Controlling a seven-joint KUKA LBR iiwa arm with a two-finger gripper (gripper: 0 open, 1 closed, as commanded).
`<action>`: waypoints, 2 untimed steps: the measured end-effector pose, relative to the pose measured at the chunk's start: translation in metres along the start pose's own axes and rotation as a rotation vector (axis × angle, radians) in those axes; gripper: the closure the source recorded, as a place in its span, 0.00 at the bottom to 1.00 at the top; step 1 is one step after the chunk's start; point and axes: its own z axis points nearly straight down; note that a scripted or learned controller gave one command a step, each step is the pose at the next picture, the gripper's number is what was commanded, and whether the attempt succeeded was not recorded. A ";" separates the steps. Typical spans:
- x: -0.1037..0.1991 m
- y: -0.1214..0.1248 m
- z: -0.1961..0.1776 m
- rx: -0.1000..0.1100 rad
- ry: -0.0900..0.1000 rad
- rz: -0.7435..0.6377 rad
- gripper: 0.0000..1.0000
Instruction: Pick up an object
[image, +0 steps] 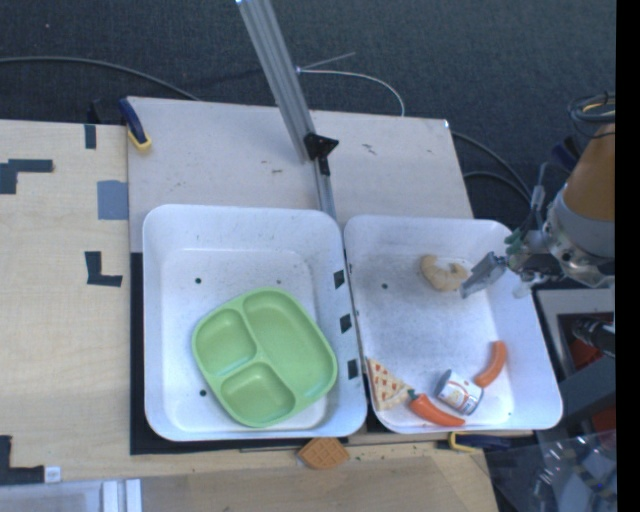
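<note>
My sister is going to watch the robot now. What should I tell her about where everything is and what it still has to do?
Pincer: hanging over the right bin, beside the beige lump. Nothing shows between its fingers; I cannot tell whether it is open or shut.
Right bin: the beige lump near the top; at the bottom a pizza slice toy, an orange carrot, a small can and a curved orange piece.
Left bin: a green divided plate.
A cookie-like piece lies outside, below the bins.
Done: nothing lifted.
Left: grab one object and raise it.
</note>
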 end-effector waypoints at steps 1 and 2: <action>0.000 0.000 0.000 0.000 0.000 0.000 0.00; -0.008 -0.006 0.050 0.005 0.000 0.002 0.00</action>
